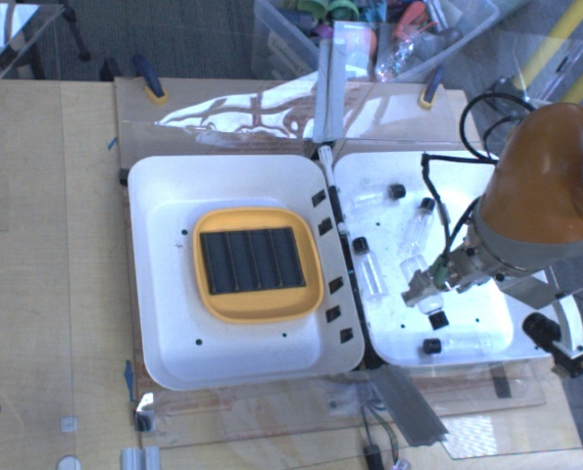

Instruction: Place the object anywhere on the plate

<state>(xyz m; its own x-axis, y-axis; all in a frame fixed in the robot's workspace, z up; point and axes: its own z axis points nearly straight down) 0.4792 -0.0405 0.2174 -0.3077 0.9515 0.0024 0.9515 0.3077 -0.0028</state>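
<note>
**Over the right bin, my claw low among the tubes**

In the right-hand shallow white bin (pixel 389 333), my claw (pixel 426 290) hangs low near the middle of the floor. My arm with its orange band (pixel 551 179) reaches in from the right. I cannot tell whether the claw is wide, narrow or holding anything, because its metal tip is too small and blurred.

Around it lie several clear plastic tubes with black caps. One (pixel 415 231) slants just beyond the claw, its cap toward the far wall. Another (pixel 366 267) lies close along the divider side. A third (pixel 469 343) lies along the near wall, cap to the left. A fourth (pixel 374 199) sits toward the far left corner. A small black piece (pixel 439 318) lies just beside the claw on its near side. All of these lie in the right bin, well apart from the plate.

In the left-hand shallow white bin (pixel 169 292) the yellow rounded-square plate (pixel 262 311) sits flat near the middle. A dark ribbed rectangular panel (pixel 252 260) fills its centre. The two bins stand side by side on the pale wooden table (pixel 46 262). Beyond them stands a clear plastic box of colourful odds and ends (pixel 369 8).
</note>
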